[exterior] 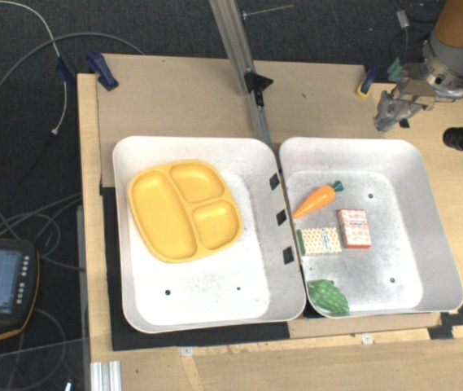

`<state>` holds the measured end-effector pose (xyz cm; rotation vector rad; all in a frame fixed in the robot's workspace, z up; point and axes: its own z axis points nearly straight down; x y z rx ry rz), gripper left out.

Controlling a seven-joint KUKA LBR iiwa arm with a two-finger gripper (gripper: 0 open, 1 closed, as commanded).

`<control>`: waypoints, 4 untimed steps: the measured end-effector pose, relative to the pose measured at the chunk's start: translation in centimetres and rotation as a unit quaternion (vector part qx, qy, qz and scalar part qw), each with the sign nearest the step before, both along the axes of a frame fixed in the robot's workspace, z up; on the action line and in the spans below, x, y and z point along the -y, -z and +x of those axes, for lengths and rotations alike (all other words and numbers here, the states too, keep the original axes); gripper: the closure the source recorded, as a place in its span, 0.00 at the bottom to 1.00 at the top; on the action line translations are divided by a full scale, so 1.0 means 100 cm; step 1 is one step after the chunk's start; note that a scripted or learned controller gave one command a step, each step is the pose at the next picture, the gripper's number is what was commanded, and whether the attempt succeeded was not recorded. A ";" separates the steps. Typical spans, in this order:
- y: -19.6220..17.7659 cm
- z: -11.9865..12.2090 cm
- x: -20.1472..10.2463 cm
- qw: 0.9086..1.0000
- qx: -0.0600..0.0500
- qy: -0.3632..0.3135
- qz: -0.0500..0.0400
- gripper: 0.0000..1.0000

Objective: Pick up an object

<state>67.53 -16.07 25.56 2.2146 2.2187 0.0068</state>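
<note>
Green leafy toy [328,296] lies nearest, at the front edge of the right bin [438,218], close to its front-left corner. Just behind it sit a pale patterned box [321,240] and, beside that on the right, a red box [354,228], the two close but apart. Farther back the toy carrot [316,200] rests with its long axis on a slant, its green tip toward the far right and its point toward the divider. Across that divider the left bin [133,300] carries a yellow divided plate [184,210]. Farthest off, the pincer [394,114] hangs over the bare bench [321,104], beyond the right bin's far rim; whether it is spread or pressed together I cannot tell. Nothing is visibly held. Every candidate lies nearer the camera and leftward from it, with the carrot the closest.
</note>
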 end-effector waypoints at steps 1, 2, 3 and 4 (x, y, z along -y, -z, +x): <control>-0.006 0.000 -0.054 1.000 -0.004 -0.002 0.002 1.00; 0.009 -0.010 -0.109 1.000 -0.005 -0.002 0.002 1.00; 0.002 -0.014 -0.159 1.000 -0.005 -0.002 0.002 1.00; 0.012 -0.033 -0.217 1.000 -0.006 -0.002 0.002 1.00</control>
